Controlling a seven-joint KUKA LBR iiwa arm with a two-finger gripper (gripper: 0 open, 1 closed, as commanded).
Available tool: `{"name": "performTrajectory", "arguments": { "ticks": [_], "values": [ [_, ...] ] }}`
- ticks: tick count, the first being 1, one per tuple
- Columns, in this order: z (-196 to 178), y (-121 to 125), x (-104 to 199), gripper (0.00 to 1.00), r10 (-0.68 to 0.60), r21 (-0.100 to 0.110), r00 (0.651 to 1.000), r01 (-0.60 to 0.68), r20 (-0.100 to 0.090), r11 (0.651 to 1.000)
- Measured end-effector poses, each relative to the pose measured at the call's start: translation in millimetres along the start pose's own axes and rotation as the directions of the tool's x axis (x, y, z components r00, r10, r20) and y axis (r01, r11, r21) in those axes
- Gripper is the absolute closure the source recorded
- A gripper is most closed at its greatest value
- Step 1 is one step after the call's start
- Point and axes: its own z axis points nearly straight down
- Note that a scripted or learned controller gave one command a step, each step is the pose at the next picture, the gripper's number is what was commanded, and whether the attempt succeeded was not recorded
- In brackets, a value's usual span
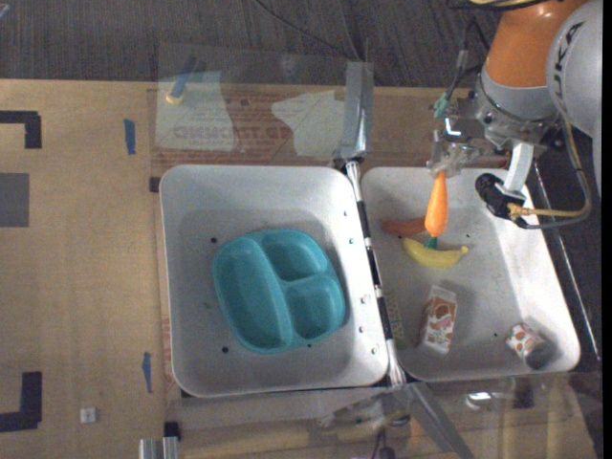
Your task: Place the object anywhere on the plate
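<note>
Camera view: carrot [436, 208] hanging from end effector [443, 167].

A pale wooden tabletop [76, 285] carried black tape marks [23, 128] and blue tape strips [129, 137]. Beyond it lay grey carpeted floor [143, 17], crossed by a black cable [287, 17].

Teal plate [277, 290], orange carrot [436, 207], yellow banana [433, 253]
</note>
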Motion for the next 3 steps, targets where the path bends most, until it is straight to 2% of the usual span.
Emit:
{"name": "performTrajectory", "arguments": {
  "ticks": [1, 2, 3],
  "values": [
    [39, -40, 95, 1.00, -0.196, 0.002, 0.981, 0.196, -0.002, 0.981],
    [33, -94, 161, 1.00, -0.140, 0.002, 0.990, 0.140, -0.003, 0.990],
    [33, -94, 160, 0.00, -0.138, 0.002, 0.990, 0.138, -0.003, 0.990]
  ]
}}
